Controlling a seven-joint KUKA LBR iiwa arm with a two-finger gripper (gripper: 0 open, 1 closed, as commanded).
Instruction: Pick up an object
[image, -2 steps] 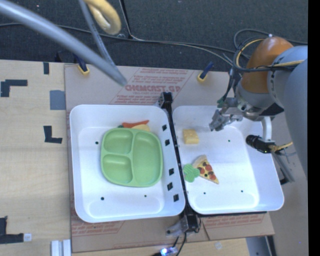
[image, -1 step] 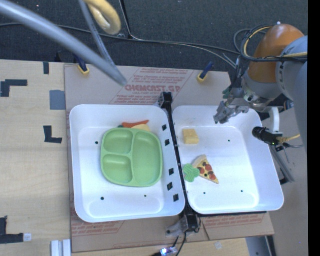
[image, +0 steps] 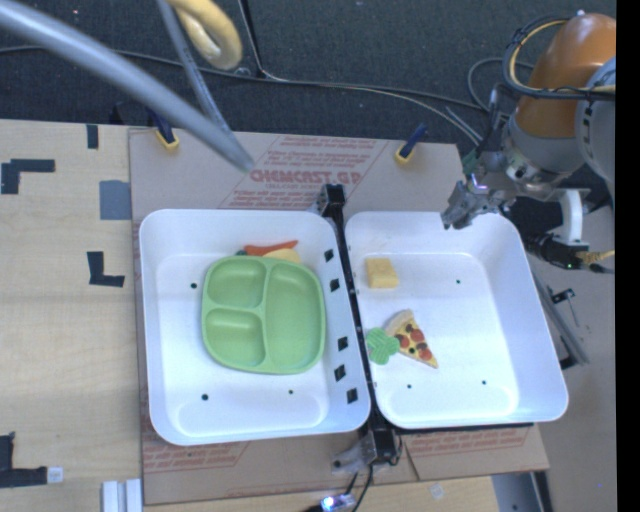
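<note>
My gripper (image: 462, 212) hangs at the far right corner of the right bin (image: 520, 330), just over its rim, with the orange band of my arm (image: 572, 50) above it. Nothing sits between the fingers; whether they are spread or pressed together I cannot tell, since they show as one small dark shape at this angle.

I judge the task to be at its very start: the approach is not made and no object is chosen. In my bin lie three candidates. The yellow block (image: 381, 272) rests near the far left, close to the divider (image: 345, 300) between the bins. Nearer the camera lies the pizza slice (image: 412, 338), and touching its left side is a small green piece (image: 380, 346), right against the divider.

The block looks like the easiest take: it stands alone with bare floor around it. My next move would be to travel left and a little toward the camera, settle over it, then descend. The pizza slice lies flat, and its green neighbour crowds it, so a pinch there could catch both or slip.

The left bin (image: 160, 330) holds a green divided plate (image: 265, 312), with an orange and yellow piece (image: 272, 249) poking out behind its far edge. Reaching those means crossing the divider, and the plate is wide for my fingers.
</note>
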